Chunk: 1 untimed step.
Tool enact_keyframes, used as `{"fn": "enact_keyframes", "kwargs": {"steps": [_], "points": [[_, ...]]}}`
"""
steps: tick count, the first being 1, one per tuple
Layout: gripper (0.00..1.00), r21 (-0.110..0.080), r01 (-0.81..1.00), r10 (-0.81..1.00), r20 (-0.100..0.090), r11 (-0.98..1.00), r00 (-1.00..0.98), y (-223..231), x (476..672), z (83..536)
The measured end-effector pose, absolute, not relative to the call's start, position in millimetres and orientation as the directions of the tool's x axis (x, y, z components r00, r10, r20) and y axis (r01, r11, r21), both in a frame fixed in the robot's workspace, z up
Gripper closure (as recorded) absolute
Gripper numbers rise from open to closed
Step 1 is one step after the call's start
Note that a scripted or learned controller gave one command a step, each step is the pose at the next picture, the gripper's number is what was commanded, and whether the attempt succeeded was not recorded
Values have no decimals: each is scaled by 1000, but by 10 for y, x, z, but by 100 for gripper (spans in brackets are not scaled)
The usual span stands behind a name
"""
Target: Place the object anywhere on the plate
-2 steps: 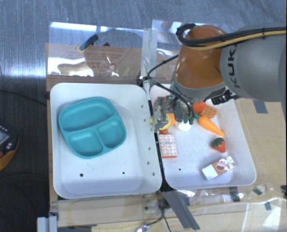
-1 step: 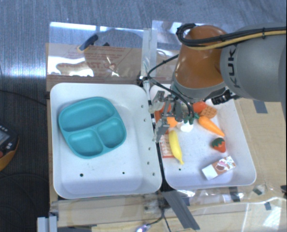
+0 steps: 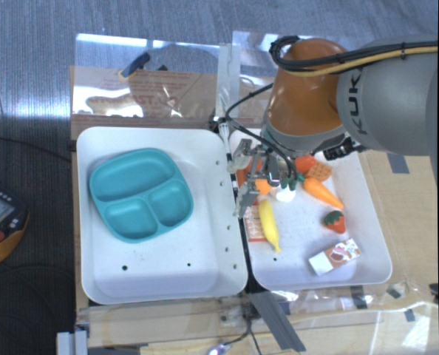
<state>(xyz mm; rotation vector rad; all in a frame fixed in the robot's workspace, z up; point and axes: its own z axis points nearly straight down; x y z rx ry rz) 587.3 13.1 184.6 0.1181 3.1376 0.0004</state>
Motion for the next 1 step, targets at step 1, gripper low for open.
{"fn": "enact_keyframes", "kwargs": {"steps": [1], "points": [[0,0,-279,-279,-3,960,-960,201,5935,1850]]}}
